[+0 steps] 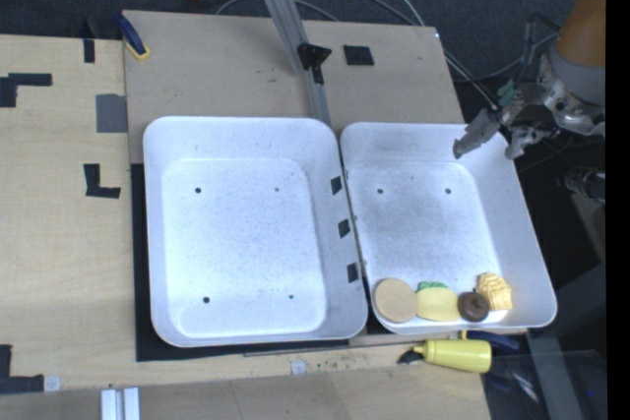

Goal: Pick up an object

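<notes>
1. The gripper (489, 135) hangs at the far right corner of the right bin (423, 211), at about 2 o'clock from that bin's middle, with the grey arm (581, 64) and its orange band behind it at the view's right edge.
2. Its two fingers stand apart, moderately wide, with nothing between them.
3. The objects to pick lie in a row along the right bin's near edge, at about 5 o'clock from its middle: a tan round disc (395, 300), a yellow rounded piece (436, 303) with a green bit (430, 287) behind it, a dark brown round piece (473, 307), and a yellow ridged block (494, 290).
4. These pieces sit touching or just beside one another, well apart from the gripper.
5. A yellow tool (455, 354) lies on the bench just outside the right bin, at 6 o'clock from the row.
6. The left bin (246, 231) sits beside the right bin at 9 o'clock.
</notes>
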### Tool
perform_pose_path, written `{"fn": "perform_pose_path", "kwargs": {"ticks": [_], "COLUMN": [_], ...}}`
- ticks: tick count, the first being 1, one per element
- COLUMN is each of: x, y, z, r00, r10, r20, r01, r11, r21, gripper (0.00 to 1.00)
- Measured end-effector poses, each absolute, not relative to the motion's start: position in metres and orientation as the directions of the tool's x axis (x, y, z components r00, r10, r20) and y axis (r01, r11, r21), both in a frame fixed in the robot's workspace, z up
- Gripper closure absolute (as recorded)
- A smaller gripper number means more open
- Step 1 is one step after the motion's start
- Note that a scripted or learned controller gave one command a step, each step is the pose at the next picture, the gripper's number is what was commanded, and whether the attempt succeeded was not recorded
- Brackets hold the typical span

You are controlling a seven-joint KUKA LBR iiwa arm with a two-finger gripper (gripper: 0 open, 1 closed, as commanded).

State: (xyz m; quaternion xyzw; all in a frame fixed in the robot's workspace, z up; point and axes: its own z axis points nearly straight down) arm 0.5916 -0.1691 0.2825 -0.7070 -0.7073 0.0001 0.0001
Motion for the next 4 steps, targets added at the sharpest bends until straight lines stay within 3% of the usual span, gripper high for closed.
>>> {"fn": "perform_pose_path", "kwargs": {"ticks": [1, 3, 4], "x": [0.583, 0.585, 0.507], "y": [-0.1, -0.152, -0.059], "z": [0.24, 0.272, 0.236], "r00": [-0.005, 0.001, -0.006], "r10": [1.0, 1.0, 1.0], "r20": [0.002, -0.001, 0.002], "r01": [1.0, 1.0, 1.0], "r11": [0.005, -0.001, 0.006], "r21": [-0.003, 0.0, -0.002], "gripper": [0.0, 0.0, 0.0]}}
